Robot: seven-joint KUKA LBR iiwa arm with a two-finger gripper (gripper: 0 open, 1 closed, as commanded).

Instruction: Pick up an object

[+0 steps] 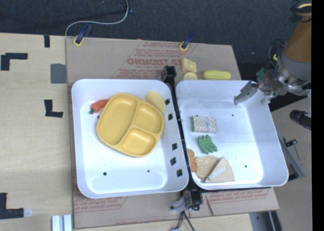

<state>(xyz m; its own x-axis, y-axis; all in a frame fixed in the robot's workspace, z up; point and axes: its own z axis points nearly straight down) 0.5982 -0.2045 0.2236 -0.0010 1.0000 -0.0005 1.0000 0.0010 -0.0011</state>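
My gripper hangs over the far right corner of the right bin, open, with nothing between its fingers. Below and left of it in that bin lie a small checkered block and a green leafy piece. At the bin's near left sit a tan wedge, a beige slice and an orange piece. The gripper touches none of them.
The left bin holds a yellow divided plate, a pale yellow fruit and an orange carrot. Behind the bins on the cardboard lie two yellow pieces and a corn cob. The arm stands at the right.
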